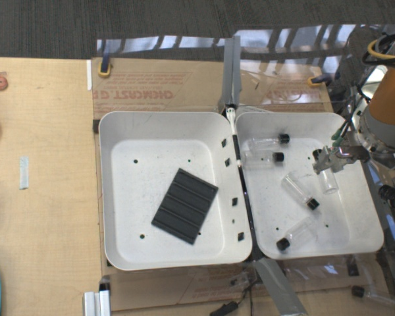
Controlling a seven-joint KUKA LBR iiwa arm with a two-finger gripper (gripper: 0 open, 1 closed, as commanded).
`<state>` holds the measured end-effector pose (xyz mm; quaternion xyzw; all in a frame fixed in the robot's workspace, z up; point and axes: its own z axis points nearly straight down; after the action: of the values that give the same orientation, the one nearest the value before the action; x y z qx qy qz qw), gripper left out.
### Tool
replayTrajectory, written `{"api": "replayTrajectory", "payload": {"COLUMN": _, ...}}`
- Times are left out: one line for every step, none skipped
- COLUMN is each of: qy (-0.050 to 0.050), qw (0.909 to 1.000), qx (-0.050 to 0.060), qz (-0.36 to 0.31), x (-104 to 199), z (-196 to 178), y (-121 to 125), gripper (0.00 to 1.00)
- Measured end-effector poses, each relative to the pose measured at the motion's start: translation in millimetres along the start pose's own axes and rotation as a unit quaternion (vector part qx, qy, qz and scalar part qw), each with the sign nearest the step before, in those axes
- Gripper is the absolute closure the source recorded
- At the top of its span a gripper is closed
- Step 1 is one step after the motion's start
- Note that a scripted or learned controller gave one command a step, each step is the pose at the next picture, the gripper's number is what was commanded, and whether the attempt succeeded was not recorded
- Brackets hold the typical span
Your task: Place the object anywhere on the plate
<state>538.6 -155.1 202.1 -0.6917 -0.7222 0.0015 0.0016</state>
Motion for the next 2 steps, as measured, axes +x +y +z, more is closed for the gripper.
{"api": "replayTrajectory", "payload": {"qy": 0.001, "qw": 0.999, "qx": 0.002, "qz": 0.046, "x": 28, "z": 87, "y": -39, "gripper": 1.0}}
{"api": "replayTrajectory", "payload": {"qy": -0.003, "qw": 0.9784, "qx": -0.006, "qz": -0.206, "x": 58, "z": 103, "y": -54, "gripper": 1.0}}
